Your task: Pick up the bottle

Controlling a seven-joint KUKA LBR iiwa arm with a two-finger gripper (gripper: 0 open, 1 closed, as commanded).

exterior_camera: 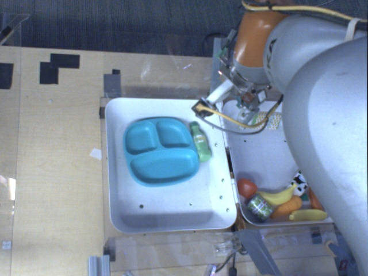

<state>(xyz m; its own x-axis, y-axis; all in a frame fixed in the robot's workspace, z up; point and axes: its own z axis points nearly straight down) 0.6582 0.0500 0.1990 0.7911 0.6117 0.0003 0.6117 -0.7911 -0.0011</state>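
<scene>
A small green bottle [200, 142] lies on its side in the left bin [167, 217], resting against the right edge of a blue divided plate [160, 151]. My gripper [248, 104] hangs below the orange wrist band over the far end of the right bin [270, 154], to the right of the bottle and apart from it. A yellow cable loops under the gripper, and the arm's grey body hides much of the right bin.
At the near end of the right bin lie a red tomato [247, 187], a can [260, 207], a banana [279, 195], a carrot [286, 207] and a yellow item [307, 214]. A speckled object [271, 120] sits near the gripper. A ridge separates the bins.
</scene>
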